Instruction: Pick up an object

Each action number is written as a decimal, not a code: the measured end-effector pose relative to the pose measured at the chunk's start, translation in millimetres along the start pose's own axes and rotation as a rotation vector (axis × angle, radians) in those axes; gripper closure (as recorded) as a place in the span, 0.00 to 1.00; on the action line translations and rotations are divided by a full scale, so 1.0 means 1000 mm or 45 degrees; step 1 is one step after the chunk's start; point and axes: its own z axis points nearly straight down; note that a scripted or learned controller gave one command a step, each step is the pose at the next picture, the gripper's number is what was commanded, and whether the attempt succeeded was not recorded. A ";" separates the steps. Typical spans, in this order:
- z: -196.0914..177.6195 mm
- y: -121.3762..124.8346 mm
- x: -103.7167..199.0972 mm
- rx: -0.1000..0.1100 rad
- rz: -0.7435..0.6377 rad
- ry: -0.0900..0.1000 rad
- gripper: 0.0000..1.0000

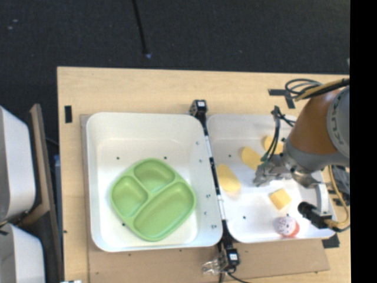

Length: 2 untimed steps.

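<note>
The right bin [247, 229] holds several yellow pieces. A yellow oblong piece [228, 178] lies near the bin's left wall, and a yellow wedge [250, 156] sits further back. A yellow cube [280, 198] rests toward the front, with a small pink and white ball [285, 226] near the front wall. Another yellow piece [268, 143] shows partly behind the arm. My gripper [263, 178] hangs low over the bin's middle, between the wedge and the cube. Its fingertips are dark and small against the bin floor.
The left bin [100, 146] bears a green divided plate [153, 199] with three compartments. The grey arm with its orange band [315, 122] covers the right bin's far right part. Black cables [300, 87] loop behind it. A black clamp [198, 106] sits between the bins.
</note>
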 end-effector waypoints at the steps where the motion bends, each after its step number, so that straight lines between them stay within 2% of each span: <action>1: -0.043 0.000 -0.006 -0.003 -0.001 -0.001 1.00; 2: -0.104 -0.004 -0.009 -0.004 -0.002 -0.001 1.00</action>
